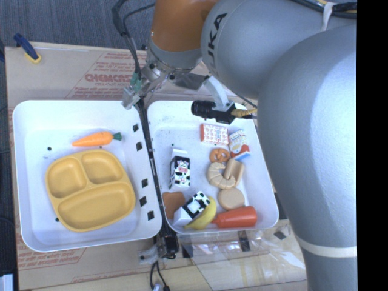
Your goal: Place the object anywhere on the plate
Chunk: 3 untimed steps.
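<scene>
The gripper [134, 90] is seen at the far edge of the bins, above the divide between them, beneath the orange band of the arm [182, 17]. Its opening cannot be told from this view, and nothing is seen held in it.

The yellow divided plate [91, 190] is found in the left bin [24, 162], towards the near side. A toy carrot [94, 139] lies just beyond the plate's far rim, apart from it. It is judged to be the task's object, though the task does not name it.

The right bin [267, 187] holds a crowd of toy food: a small cow-patterned milk carton [180, 170], a pretzel [219, 155], a croissant [223, 173], a banana [203, 216], a red sausage-like piece [236, 217] and a printed card [214, 133].

The carrot is judged to be light, rigid moulded plastic, smooth and somewhat slippery, not fragile. Its taper is likely to let it squirt towards the thin end under pressure. A hold across the thick middle, with the jaws set square to its long axis, is recommended. The leafy green tip is best avoided.
</scene>
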### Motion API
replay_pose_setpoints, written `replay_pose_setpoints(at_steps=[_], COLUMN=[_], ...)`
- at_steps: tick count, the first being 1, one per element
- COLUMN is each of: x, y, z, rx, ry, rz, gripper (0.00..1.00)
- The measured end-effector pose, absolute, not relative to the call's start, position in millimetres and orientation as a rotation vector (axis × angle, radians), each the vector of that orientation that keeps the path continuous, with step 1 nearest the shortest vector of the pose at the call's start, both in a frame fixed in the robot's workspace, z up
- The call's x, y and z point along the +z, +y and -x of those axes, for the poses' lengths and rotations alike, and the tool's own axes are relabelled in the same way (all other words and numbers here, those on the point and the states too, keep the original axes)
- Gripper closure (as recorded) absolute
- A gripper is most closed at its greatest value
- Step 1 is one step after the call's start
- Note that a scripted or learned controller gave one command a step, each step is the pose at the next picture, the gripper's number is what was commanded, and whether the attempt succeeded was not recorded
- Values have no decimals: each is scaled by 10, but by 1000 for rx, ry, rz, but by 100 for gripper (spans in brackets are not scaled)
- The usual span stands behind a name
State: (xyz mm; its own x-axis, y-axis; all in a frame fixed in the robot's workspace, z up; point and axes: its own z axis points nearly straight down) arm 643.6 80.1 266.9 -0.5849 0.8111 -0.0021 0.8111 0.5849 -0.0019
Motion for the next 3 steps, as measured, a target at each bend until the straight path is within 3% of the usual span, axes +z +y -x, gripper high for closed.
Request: replay_pose_setpoints(at_steps=[1, 2, 3], x=[2758, 2282, 1909], y=[805, 609, 74], z=[-6441, -6563, -6299], rx=[-7, -6, -5], ry=[2799, 3008, 3132], rz=[-1424, -918, -265], gripper=[100, 100, 100])
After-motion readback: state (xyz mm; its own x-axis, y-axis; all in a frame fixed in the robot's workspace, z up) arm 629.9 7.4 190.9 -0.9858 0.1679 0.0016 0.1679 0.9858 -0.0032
